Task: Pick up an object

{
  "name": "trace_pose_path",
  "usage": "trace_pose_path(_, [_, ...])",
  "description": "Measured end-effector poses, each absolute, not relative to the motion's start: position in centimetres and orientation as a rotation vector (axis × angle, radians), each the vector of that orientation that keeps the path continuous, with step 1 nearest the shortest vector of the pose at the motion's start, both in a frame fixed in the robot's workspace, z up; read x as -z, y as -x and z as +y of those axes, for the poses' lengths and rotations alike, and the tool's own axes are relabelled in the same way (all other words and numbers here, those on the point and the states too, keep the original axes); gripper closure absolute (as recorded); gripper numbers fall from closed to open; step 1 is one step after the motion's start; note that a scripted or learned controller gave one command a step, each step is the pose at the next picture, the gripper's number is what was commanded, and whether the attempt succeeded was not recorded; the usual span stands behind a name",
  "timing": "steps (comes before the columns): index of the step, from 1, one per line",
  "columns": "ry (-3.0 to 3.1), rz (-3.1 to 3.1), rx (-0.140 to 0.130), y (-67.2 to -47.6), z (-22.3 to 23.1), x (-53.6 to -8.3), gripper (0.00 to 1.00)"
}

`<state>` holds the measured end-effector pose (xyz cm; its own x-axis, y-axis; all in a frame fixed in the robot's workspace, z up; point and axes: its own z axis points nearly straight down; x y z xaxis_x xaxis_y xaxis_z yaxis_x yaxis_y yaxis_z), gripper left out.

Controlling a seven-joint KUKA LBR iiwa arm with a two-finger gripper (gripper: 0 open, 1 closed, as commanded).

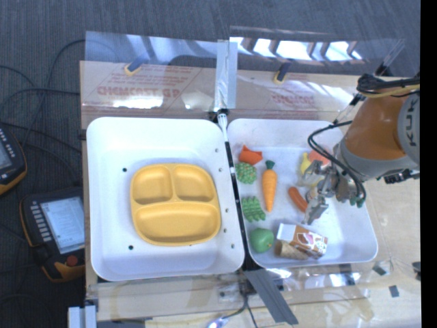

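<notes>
My gripper [316, 198] hangs over the right bin [355, 241], its fingers pointing down to the left and standing a little apart with nothing between them. Just left of it lies a small red sausage-like piece [297, 198]. An orange carrot [269, 185] lies further left, beside green vegetable pieces [246, 173] [252, 208], an orange-red piece [250, 156] and a green round fruit [261, 239]. A small carton [301, 242] lies below the gripper. A yellow and orange item [308, 160] sits partly under the wrist.
The left bin [109, 142] holds a yellow divided plate [175, 203]. A clear panel stands behind both bins. The grey arm with its orange band [374, 132] comes in from the right. Devices and cables lie on the floor at left.
</notes>
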<state>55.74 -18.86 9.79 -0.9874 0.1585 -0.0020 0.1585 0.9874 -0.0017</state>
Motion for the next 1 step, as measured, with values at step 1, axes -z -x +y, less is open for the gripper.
trace_pose_path(1, [-0.256,3.116,0.005,-56.04,-13.39,-9.11,0.0])
